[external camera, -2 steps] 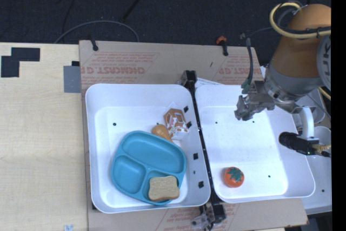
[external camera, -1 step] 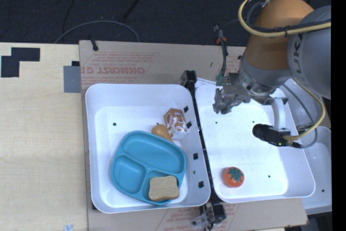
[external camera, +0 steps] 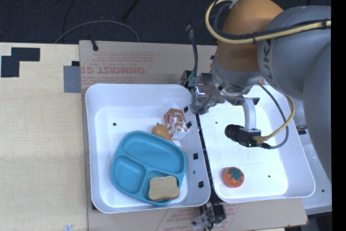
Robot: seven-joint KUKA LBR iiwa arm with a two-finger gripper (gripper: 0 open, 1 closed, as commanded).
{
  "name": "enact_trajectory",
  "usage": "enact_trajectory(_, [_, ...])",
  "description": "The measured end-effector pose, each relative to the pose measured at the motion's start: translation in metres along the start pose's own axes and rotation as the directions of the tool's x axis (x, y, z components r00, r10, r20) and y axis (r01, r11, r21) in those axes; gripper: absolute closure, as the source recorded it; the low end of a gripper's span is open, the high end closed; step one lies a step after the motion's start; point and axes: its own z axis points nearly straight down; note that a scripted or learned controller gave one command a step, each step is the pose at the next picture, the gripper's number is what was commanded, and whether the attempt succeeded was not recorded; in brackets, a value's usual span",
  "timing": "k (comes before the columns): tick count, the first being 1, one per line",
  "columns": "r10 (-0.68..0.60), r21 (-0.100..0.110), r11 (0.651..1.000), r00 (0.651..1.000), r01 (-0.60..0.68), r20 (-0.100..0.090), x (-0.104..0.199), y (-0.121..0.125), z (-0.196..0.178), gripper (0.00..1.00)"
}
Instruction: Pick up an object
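Nearest, at the front of the left bin (external camera: 100, 116): a blue divided tray (external camera: 135, 162) with a slice of bread (external camera: 163, 188) in its front compartment. In the right bin (external camera: 292, 170), near the front: a small red tomato-like piece (external camera: 234, 177). Behind the tray: an orange lump (external camera: 161, 131), touching a crumpled wrapper (external camera: 176, 121). Farther back: the gripper (external camera: 203, 96) over the bins' shared wall (finger spacing impossible to tell), nothing seen held.
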Motion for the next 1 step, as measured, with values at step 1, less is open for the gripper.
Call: enact_trajectory(1, [0.000, -0.002, 1.000, 1.000, 0.000, 0.001, 0.0527, 0.0099, -0.0033, 1.00])
